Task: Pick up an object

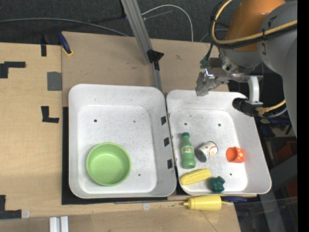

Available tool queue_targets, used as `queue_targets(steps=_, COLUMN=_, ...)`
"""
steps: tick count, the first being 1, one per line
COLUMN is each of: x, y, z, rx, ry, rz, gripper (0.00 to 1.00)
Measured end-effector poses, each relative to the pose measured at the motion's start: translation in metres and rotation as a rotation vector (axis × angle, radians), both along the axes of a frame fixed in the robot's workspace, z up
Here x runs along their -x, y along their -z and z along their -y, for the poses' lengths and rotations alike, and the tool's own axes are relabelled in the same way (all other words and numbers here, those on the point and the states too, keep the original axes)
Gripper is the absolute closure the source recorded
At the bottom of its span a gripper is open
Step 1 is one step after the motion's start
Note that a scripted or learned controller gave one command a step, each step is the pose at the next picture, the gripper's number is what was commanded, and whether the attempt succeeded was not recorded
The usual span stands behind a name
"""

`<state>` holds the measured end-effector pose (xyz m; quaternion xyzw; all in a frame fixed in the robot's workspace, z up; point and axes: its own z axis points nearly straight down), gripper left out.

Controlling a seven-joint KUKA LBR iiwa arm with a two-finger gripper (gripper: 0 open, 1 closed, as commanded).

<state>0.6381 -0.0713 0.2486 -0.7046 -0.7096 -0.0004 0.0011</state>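
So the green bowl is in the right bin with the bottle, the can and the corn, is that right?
Not quite. The camera view shows the green bowl alone in the left bin. The bottle, the can and the corn do lie in the right bin.

Light wooden bench point(111, 62) with black tape marks point(46, 114), dark floor point(58, 6) behind.
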Motion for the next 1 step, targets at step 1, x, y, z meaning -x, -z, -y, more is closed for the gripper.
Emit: queue_targets(steps=1, x=-0.0034, y=0.0151, z=-0.0523, rx=0.001, ry=0.001, rz=-0.002, gripper=1.0)
